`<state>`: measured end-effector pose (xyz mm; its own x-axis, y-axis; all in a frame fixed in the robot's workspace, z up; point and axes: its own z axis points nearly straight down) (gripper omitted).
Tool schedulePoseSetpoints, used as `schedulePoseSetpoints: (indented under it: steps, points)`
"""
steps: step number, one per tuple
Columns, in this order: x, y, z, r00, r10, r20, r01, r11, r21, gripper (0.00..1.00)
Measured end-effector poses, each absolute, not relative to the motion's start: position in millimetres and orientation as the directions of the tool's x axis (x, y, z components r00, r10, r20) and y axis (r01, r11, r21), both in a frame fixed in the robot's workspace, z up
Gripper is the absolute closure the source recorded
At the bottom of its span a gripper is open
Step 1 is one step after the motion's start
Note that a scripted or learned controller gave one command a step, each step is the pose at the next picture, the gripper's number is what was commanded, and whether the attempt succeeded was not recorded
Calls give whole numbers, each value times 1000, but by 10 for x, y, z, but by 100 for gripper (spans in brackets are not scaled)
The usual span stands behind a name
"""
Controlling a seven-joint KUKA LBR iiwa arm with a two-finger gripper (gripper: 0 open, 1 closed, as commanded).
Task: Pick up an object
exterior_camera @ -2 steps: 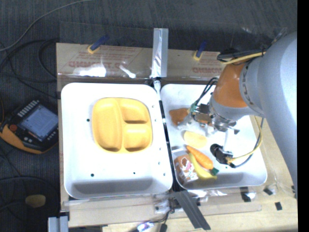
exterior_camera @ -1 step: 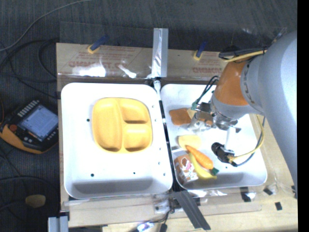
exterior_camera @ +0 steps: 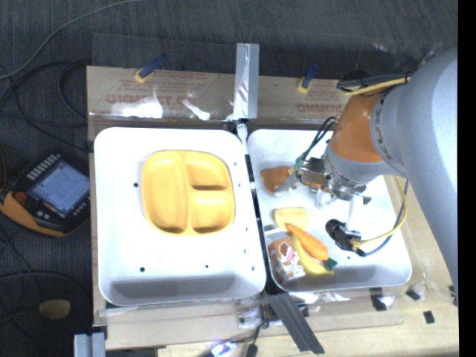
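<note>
The right white bin [exterior_camera: 387,262] holds a brown food piece [exterior_camera: 275,176] near its upper left, a pale yellow slice [exterior_camera: 291,216] in the middle, an orange carrot [exterior_camera: 309,242] lying across a yellow banana [exterior_camera: 312,265], and a red-and-brown packet [exterior_camera: 283,258] at the lower left. My gripper [exterior_camera: 316,177] reaches down into this bin from the right, just right of the brown piece and above the yellow slice. The wrist hides its tips.
A yellow divided tray [exterior_camera: 187,190] lies in the left bin [exterior_camera: 119,259]. A black cable loop [exterior_camera: 343,234] hangs from the wrist over the right bin. A handheld pendant [exterior_camera: 46,193] rests on the floor at left. Blue clamps [exterior_camera: 151,67] hold the bench's back edge.
</note>
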<state>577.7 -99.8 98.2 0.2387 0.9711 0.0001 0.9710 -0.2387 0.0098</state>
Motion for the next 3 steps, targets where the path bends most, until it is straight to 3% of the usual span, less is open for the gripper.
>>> schedulePoseSetpoints:
  steps: [1, 2, 3]
  points:
    - [5017, -1209, 918, -61, 998, -4, 998, 61, 19, 0]
    - [4903, -1067, 914, -188, 982, -10, 982, 188, 20, 0]
    - [4903, -1045, 993, -190, 982, -5, 982, 190, 19, 100]
